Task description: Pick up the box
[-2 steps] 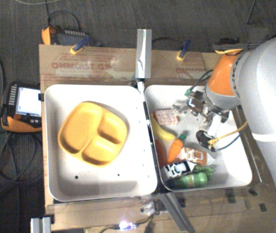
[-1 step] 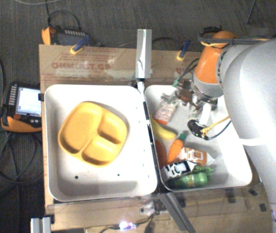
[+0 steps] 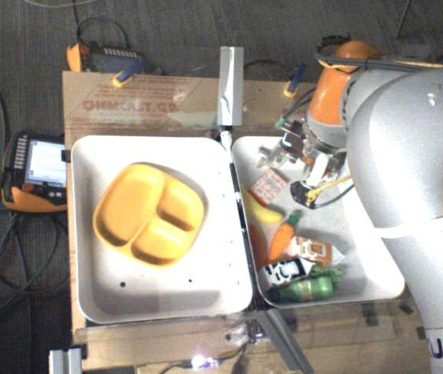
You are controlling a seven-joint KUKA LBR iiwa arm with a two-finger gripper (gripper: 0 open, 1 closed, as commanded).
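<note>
Box (image 3: 268, 185) tilted, corner toward carrot (image 3: 282, 241)

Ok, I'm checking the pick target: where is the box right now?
The box lies in the right bin, near its upper left corner, just below the gripper and above the banana.

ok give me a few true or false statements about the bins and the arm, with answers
1. The yellow divided tray lies in the left bin. True.
2. The carrot lies in the left bin. False: it lies in the right bin.
3. The gripper is over the right bin, near its far end. True.
4. The small red box lies on the yellow tray. False: it lies in the right bin, close beside the gripper.
5. A green item lies at the near end of the right bin. True.
</note>
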